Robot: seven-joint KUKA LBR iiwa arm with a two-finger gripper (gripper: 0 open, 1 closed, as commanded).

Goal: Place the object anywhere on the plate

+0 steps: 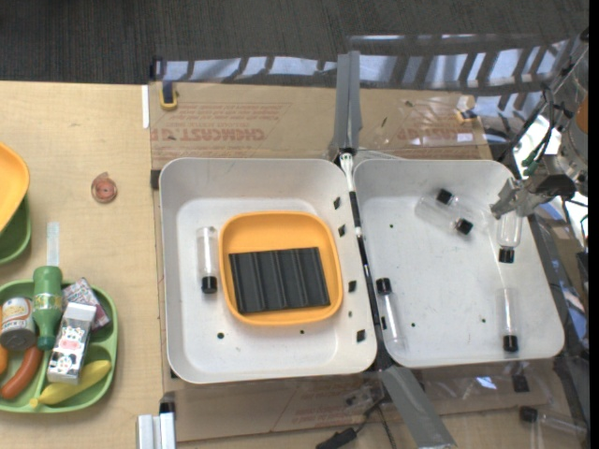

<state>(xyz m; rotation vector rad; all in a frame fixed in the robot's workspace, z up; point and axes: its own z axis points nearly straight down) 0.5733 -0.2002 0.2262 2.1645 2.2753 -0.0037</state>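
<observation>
An orange plate (279, 227) with a dark grey ridged insert lies in the middle of the left bin (178, 344). Beside the plate's left edge lies a clear tube with a black cap (207, 261). The right bin (440, 340) holds several more clear black-capped tubes, among them one near the back (436, 199), one at the right wall (506, 241) and one at the front right (508, 321). My gripper (518, 202) hangs over the right bin's right side, just above the tube at the right wall. Nothing shows in its grasp.
A grey metal bar (347, 110) runs back from the seam between the bins. On the wooden table to the left stand a green tray of toy food (89, 382), a yellow bowl (9, 190) and a small pink piece (105, 188). Cardboard lies under the bins.
</observation>
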